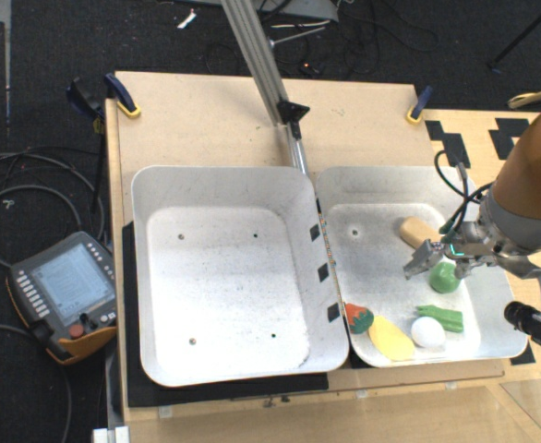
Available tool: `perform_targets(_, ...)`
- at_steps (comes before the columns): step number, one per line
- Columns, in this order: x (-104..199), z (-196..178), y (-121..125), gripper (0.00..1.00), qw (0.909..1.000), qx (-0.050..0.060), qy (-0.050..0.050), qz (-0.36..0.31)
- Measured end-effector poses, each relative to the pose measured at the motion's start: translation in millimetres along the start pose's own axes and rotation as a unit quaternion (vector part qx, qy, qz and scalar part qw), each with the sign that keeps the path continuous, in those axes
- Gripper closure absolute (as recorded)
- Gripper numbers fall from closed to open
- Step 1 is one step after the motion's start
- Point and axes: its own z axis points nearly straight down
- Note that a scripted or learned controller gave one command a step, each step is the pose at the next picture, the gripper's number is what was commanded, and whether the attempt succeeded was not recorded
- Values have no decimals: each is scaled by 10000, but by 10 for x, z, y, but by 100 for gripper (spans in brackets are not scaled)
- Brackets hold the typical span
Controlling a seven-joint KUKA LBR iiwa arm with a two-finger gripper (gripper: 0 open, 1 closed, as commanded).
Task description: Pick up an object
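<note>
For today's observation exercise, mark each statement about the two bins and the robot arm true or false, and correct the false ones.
1. The gripper is over the right bin. True.
2. The yellow object lies in the left bin. False: it lies in the right bin, near its front edge.
3. A green ball sits right by the gripper. True.
4. The tan block touches the white ball. False: they lie well apart.

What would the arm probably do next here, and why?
Probably lower a little and close on the round green object. The end effector sits right over it in the right bin, so it looks like the nearest target. The tan block lies just beside, so a straight descent seems safest.
</note>
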Motion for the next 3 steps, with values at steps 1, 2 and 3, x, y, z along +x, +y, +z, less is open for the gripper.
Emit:
perform_targets(1, -1, 641, -13, 0, 10000, 31, 7, 7)
perform_targets(2, 2, 1094, -9, 0, 10000, -3, -4, 6)
perform_targets(3, 5, 971, 3, 100, 10000, -20, -2, 3)
